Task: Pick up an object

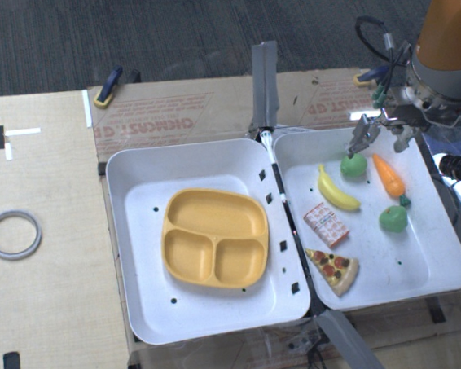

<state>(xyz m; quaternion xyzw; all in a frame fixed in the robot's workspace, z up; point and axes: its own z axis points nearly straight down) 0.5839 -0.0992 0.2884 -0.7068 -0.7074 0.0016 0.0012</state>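
Observation:
The right bin (436, 272) holds several toy foods: a yellow banana (337, 190), a green round fruit (354, 166), an orange carrot (388, 176), a green apple (394, 218), a red and white box (326, 224) and a pizza slice (335, 268). My gripper (381, 138) hangs over the bin's far edge, just above and behind the green round fruit and the carrot. Its fingers are spread open and hold nothing.
The left bin (137, 230) holds a yellow divided plate (215, 238). A grey divider bar (265, 86) runs between the bins at the back. A tape roll (12, 234) lies on the bench at far left, and a blue clamp (110, 86) at the back.

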